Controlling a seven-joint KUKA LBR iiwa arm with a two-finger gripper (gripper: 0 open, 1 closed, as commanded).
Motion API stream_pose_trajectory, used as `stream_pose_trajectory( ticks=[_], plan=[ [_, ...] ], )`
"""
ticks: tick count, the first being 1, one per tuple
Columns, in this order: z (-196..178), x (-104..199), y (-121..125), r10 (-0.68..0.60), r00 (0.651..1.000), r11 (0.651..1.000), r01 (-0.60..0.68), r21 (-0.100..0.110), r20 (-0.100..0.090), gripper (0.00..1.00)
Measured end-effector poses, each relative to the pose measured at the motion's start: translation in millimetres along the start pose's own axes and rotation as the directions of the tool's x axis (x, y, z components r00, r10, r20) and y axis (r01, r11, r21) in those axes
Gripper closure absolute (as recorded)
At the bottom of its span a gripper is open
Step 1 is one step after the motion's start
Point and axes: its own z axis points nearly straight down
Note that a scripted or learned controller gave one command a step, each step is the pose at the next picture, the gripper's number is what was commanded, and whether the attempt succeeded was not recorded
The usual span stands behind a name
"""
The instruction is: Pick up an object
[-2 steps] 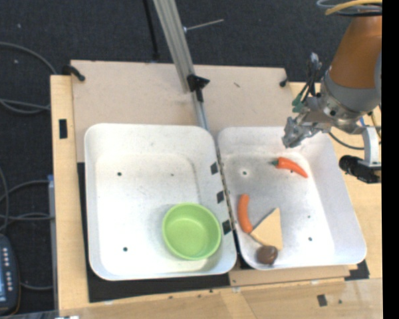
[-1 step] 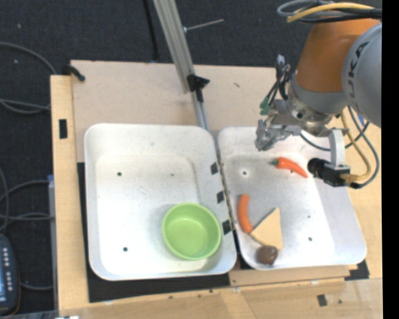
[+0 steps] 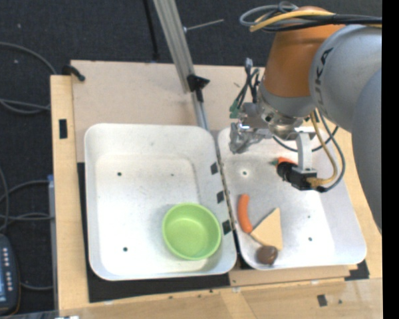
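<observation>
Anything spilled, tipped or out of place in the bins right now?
Nothing stands out. The green bowl sits upright in the left bin; the orange stick, tan wedge and brown lump lie together in the right bin.

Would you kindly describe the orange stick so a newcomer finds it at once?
Look in the right bin, along its left wall. The orange stick lies there, touching the tan wedge. It is thin and bright orange, unlike the wedge and the dark lump below.

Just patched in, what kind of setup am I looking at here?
Probably a lab bench for robot grasping trials: two white bins on a board, the arm's gripper over the right one, loose cables on dark floor, and test items such as a green bowl.
</observation>
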Motion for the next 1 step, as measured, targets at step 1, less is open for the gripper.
stream_pose_trajectory(
  ticks=[1],
  plan=[
    [11.1,45.4,0.0,0.001,1.0,1.0,-0.001,0.002,0.001,1.0]
  ],
)
